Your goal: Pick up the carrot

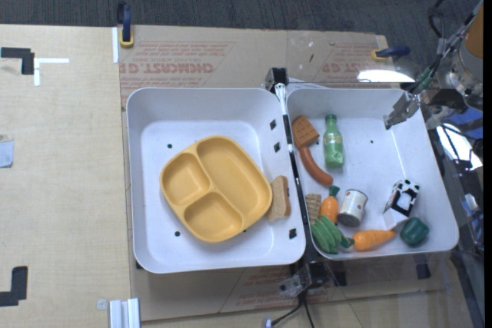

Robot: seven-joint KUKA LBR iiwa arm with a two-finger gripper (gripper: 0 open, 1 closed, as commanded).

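We see the orange plastic carrot [373, 239] lying near the front edge of the right shallow white bin [430, 157], between a silver tin can [353, 207] and a green pepper [414, 231]. Our two-finger gripper [403, 110] hovers over the bin's far right corner; we cannot tell its opening.

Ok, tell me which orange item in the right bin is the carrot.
The carrot lies along the bin's front wall, tapered, beside the green pepper. The small orange piece by the can is rounder.

Red printing runs along the cardboard sheet [231, 57] behind the left bin [142, 188], upside down and too blurred to read with certainty.
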